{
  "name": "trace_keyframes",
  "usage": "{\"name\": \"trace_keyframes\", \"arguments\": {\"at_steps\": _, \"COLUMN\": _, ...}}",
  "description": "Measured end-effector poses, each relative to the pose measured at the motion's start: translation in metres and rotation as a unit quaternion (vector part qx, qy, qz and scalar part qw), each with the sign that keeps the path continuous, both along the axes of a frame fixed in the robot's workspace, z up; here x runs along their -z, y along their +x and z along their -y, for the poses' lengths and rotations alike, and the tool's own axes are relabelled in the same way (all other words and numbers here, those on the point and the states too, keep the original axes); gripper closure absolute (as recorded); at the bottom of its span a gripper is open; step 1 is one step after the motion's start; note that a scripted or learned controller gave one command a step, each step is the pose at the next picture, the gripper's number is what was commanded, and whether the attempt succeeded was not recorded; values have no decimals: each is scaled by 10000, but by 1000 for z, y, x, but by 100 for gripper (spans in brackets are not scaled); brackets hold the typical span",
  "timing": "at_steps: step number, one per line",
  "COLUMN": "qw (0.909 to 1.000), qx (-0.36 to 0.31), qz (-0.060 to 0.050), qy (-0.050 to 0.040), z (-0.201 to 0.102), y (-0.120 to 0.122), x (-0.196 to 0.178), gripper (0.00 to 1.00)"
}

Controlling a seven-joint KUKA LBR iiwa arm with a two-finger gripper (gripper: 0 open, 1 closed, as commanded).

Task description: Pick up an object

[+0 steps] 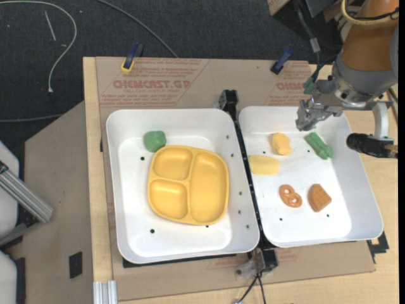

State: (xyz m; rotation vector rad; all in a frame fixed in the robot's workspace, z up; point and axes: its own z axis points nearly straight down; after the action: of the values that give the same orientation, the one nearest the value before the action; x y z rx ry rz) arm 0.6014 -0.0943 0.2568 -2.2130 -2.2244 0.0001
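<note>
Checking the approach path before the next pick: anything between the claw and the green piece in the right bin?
Nothing visible. The claw hangs over the far part of the right bin, and the green piece lies just beside and below it in the view. The small yellow piece sits off to the side, clear of that gap.

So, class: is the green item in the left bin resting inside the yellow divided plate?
No, the green item lies on the bin floor beside the yellow plate.
</note>
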Motion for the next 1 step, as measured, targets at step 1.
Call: {"name": "trace_keyframes", "arguments": {"at_steps": 1, "qw": 10000, "qx": -3, "qz": 4, "qy": 2, "z": -51, "y": -9, "x": -4, "gripper": 100}}
